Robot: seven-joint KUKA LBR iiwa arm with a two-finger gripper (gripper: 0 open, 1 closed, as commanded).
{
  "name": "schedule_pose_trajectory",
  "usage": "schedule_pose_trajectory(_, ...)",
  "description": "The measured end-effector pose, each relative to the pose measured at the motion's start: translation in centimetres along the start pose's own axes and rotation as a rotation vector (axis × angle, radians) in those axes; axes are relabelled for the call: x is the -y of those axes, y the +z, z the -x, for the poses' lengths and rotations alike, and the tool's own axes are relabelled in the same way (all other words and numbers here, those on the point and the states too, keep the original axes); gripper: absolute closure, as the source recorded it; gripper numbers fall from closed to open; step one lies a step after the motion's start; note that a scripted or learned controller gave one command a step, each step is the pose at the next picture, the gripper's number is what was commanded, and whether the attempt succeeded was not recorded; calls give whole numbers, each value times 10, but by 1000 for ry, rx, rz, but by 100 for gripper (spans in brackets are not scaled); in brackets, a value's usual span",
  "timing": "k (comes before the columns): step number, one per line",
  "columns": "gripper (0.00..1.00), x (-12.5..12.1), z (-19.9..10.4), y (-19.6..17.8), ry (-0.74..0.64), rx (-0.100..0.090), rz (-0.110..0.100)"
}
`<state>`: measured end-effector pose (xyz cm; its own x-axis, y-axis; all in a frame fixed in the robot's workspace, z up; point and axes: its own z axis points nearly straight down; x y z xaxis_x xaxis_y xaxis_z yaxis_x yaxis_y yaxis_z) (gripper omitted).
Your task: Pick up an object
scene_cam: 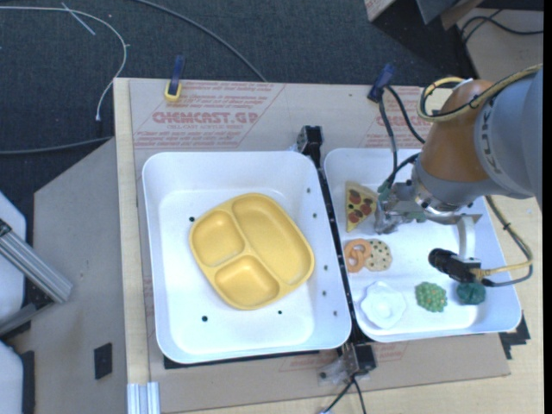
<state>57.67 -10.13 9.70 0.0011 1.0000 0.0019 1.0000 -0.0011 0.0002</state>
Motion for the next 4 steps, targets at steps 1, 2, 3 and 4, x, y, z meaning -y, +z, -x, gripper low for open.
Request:
schedule_pose_trajectory(1, 100, -3, 10, -54, 0, 3, 5)
schedule_pose_trajectory(2, 100, 0, 13, -116, -2, 3, 7)
schedule_pose_trajectory(3, 100, -1, 13, -143, -3, 2, 4)
schedule_pose_trajectory(4, 100, -2, -38, -140, -6, 0, -2)
